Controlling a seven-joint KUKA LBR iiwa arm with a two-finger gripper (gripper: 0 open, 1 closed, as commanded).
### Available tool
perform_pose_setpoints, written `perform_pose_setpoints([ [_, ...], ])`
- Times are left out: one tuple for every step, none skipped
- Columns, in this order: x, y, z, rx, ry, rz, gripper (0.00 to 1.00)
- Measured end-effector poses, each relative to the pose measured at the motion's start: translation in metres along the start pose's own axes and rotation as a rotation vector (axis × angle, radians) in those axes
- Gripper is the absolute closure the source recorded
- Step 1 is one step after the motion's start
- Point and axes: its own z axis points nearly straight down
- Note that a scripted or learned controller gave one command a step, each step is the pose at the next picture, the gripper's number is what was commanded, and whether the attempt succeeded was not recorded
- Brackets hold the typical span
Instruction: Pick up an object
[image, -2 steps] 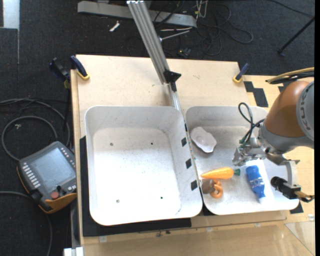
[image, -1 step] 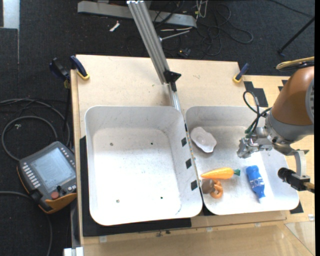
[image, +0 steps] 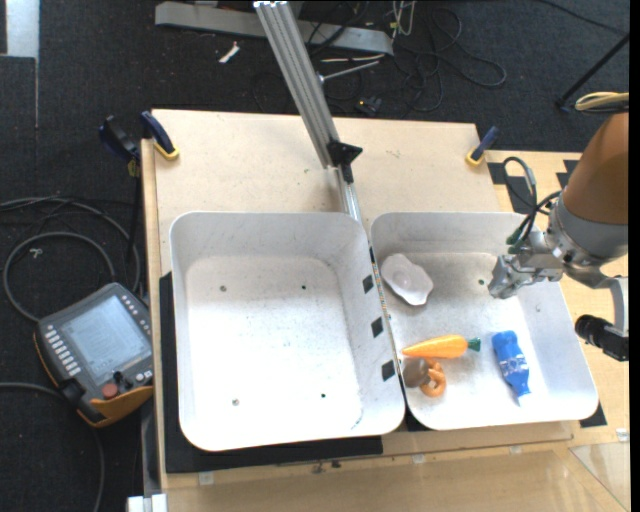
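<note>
Dark carpet strewn with cables surrounds my tabletop (image: 260, 160), a pale board with yellow clamps at its far corners. On it sit two shallow white bins side by side. My left bin (image: 200, 300) has only a few dark specks on its floor. My right bin (image: 560, 400) holds the things I might pick up: a white crumpled object (image: 407, 279) near the far left corner, an orange carrot with a green top (image: 437, 347) lying crosswise near the dividing wall, a small orange and brown piece (image: 430, 379) just in front of the carrot, and a blue object (image: 511, 364) toward the near right, well apart from the carrot.

My pincer (image: 505, 281) hangs low over the far right part of the right bin, between the white object and the bin's right wall, touching none of the objects. Whether it is apart or together I cannot tell; nothing shows in it. A teach pendant (image: 95, 345) lies on the floor at the left.
</note>
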Motion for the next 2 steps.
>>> perform_pose_setpoints([
  [0.000, 0.000, 0.001, 0.004, 0.001, 0.001, 1.00],
  [0.045, 0.014, -0.010, 0.003, 0.003, -0.004, 1.00],
])
